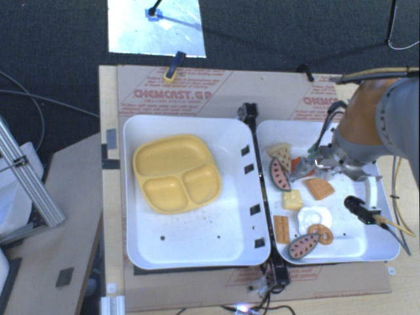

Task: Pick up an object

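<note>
Camera view looks down on dark carpet (52, 38) all round a pale wooden table (79, 176), with a silver framing bar (29, 182) slanting across the far left edge. On the carpet behind lies a shiny square sheet (156, 17). A brown board (216, 87) covers the table, printed in red "CHEMCAST GP" (172, 95), and the same red print shows again further right, partly cut off by the arm. A small blue-and-yellow clip (174, 67) sits on the board's back edge. The left bin (197, 254) holds a yellow tray (176, 174) with three compartments, lying flat toward its left side. The right bin (387, 245) touches it along a dark seam and carries the toy food: a pale wedge (280, 153), perhaps pizza, at the back left, a watermelon slice (280, 174) just in front of it, a yellow cheese cube (293, 199), a ridged wafer (281, 228), a second watermelon slice (303, 246) at the front wall, a fried egg (314, 216) with a pretzel (321, 233) touching its front edge, and an orange cracker (319, 188). The claw (308, 167) is low in this bin, just right of the first watermelon slice and behind the cracker; I cannot tell whether it is open or closed. The grey and orange arm (380, 120) comes in from the right.
</note>
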Robot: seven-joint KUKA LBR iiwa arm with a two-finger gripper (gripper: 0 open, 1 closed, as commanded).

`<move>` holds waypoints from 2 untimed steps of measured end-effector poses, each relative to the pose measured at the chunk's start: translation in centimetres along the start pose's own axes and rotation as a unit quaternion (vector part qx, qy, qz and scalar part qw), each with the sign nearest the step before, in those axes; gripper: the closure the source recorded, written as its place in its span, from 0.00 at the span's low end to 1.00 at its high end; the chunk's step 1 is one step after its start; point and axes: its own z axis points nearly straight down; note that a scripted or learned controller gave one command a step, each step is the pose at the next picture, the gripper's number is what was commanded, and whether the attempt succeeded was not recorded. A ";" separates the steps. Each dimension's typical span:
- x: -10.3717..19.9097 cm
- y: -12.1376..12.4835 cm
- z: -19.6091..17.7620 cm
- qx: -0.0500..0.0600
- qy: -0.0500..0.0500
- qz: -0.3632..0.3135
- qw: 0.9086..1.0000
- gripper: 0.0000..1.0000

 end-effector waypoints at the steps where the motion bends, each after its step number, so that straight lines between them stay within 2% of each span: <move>1: 2.7 -3.8 -1.8 0.001 0.001 -0.001 1.000 0.00; 2: 4.9 -6.9 -0.8 -0.016 -0.006 -0.001 1.000 0.00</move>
